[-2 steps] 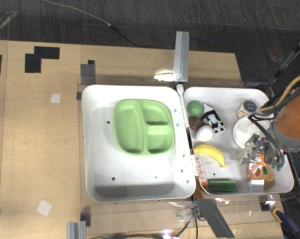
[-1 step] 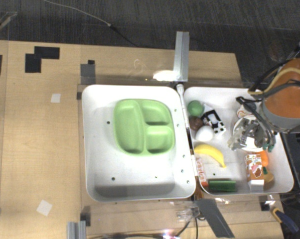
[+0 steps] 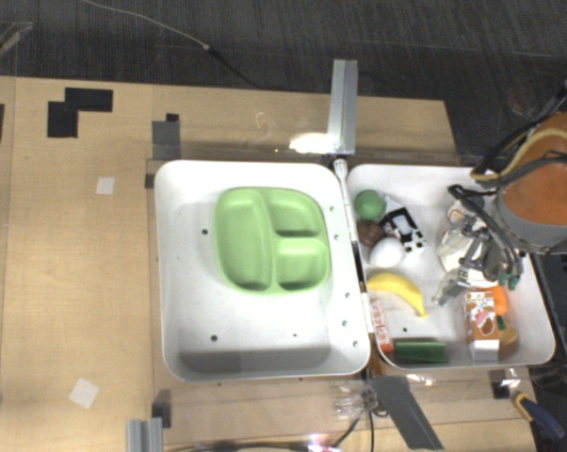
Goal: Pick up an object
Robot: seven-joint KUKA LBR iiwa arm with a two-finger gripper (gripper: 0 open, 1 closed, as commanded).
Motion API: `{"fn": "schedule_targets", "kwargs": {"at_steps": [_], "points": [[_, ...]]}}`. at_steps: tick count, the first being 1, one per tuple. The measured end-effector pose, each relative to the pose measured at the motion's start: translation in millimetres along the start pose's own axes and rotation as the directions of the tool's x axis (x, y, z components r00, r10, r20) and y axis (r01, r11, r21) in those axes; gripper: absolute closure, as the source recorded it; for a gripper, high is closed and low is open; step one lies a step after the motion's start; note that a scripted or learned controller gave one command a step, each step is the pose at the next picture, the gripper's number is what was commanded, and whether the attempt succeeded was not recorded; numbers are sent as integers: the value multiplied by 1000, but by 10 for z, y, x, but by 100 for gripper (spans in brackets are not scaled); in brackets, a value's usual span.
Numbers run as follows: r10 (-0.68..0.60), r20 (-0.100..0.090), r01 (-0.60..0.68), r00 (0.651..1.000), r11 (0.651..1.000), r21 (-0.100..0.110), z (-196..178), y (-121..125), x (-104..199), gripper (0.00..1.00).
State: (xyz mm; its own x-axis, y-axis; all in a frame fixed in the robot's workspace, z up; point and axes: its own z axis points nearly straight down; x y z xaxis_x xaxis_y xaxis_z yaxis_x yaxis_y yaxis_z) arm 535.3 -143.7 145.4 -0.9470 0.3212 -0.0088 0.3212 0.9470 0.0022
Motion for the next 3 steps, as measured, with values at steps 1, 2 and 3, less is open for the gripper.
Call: {"fn": "schedule_targets", "kwargs": {"at_steps": [1, 2, 3], "points": [[143, 2, -143, 990, 990, 0, 503, -435, 268, 0], [138, 10, -138, 990, 990, -1, 387, -424, 243, 100], [239, 5, -239, 971, 971, -5, -381, 479, -437, 100]]}}
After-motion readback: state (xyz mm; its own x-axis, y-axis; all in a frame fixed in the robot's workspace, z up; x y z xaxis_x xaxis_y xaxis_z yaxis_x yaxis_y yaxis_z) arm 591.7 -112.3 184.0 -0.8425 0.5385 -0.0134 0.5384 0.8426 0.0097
